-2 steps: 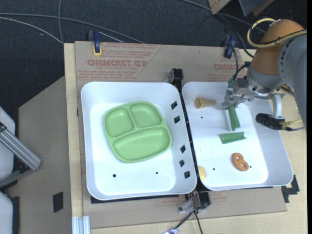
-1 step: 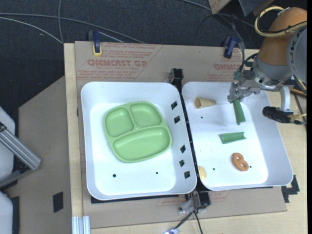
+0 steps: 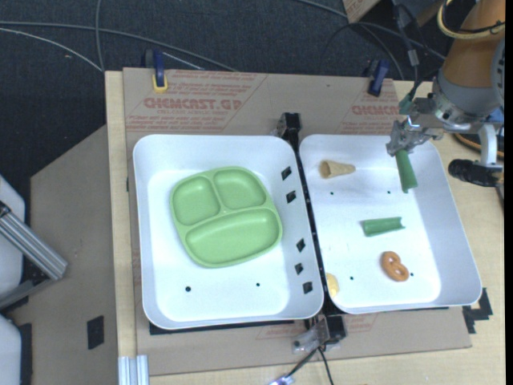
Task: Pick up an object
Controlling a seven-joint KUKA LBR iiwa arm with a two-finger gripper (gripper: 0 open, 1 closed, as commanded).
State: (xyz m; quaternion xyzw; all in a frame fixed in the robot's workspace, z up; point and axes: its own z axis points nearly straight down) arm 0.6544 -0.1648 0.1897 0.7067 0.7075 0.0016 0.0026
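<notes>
My gripper (image 3: 404,144) hangs over the far right part of the right bin (image 3: 449,239), shut on the top end of a dark green stick (image 3: 407,173) that dangles below the fingers. On the bin floor lie a tan cone-shaped piece (image 3: 337,168) at the far left, a flat green block (image 3: 382,226) in the middle, and an orange pretzel (image 3: 393,265) toward the near right. A small yellow piece (image 3: 330,283) rests against the bin's near left wall.
The left bin (image 3: 160,175) holds a light green divided plate (image 3: 227,215). A black divider with clips (image 3: 295,215) runs between the bins. The arm's grey and orange body (image 3: 473,46) comes in from the top right.
</notes>
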